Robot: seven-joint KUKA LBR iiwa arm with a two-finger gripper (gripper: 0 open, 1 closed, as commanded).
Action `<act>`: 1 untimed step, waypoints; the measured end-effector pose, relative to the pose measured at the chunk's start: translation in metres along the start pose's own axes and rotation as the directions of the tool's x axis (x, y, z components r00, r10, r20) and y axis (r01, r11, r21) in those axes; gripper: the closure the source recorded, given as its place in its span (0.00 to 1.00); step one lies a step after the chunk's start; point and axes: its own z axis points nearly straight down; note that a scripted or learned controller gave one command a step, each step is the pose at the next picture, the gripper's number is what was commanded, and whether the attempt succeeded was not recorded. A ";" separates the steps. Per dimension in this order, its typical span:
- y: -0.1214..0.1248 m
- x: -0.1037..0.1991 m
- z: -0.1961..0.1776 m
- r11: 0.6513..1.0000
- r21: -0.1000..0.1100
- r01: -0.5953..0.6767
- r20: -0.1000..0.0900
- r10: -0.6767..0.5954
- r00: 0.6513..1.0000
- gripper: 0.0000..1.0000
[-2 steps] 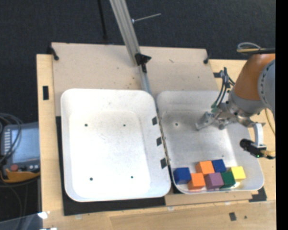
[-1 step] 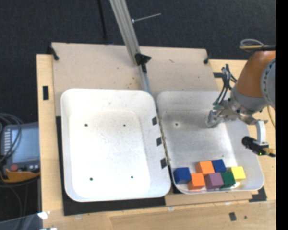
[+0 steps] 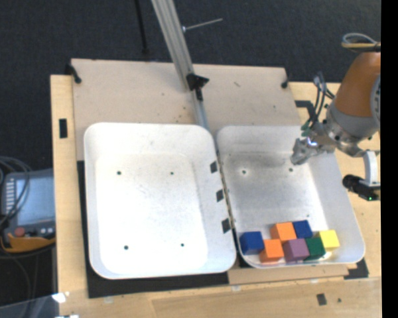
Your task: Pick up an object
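Dark floor surrounds the bench, where the gripper (image 3: 301, 152), finger state unreadable, hangs over the right bin's (image 3: 331, 177) far edge while blocks (image 3: 288, 240) crowd its near edge, risking a wedged, slipping grasp.

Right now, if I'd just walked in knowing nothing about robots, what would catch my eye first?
Probably the cluster of coloured blocks bunched in the near corner of the right bin: blue, orange, purple, green and yellow against white. Next, the grey arm with its orange band reaching in from the right, its gripper over that bin's far side, well away from the blocks. The left bin sits alongside.
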 end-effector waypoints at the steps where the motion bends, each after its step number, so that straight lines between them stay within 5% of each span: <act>1: 0.011 -0.002 -0.061 1.000 -0.002 0.002 0.001 -0.002 1.000 1.00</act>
